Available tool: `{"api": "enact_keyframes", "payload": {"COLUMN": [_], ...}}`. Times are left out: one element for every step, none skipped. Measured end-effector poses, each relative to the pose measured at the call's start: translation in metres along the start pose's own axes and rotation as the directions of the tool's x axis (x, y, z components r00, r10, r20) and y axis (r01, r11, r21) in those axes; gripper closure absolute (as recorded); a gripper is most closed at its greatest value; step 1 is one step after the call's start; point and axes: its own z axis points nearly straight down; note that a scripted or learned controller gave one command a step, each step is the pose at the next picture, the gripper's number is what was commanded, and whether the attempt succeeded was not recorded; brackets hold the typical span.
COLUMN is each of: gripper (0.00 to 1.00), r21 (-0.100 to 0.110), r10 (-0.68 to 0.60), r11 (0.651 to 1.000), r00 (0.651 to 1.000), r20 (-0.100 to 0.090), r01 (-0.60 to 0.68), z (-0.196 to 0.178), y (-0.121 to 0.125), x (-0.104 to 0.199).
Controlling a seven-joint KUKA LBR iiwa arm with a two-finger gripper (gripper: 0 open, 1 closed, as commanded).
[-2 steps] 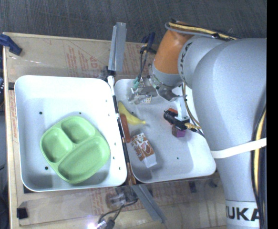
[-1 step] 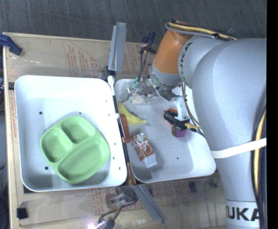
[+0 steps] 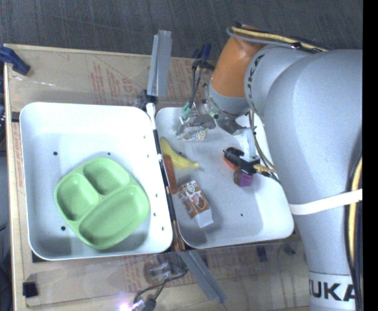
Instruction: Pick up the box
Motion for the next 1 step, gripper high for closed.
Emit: {"api": "enact_keyframes", "payload": {"gripper": [1.0], "r21": [0.002], "r10": [-0.292], "r11": [0.956], "r00": [0.956], "r20": [-0.003], "r01": [0.292], "z": [-0.0873], "y": [-0.007], "x": [-0.044]}}
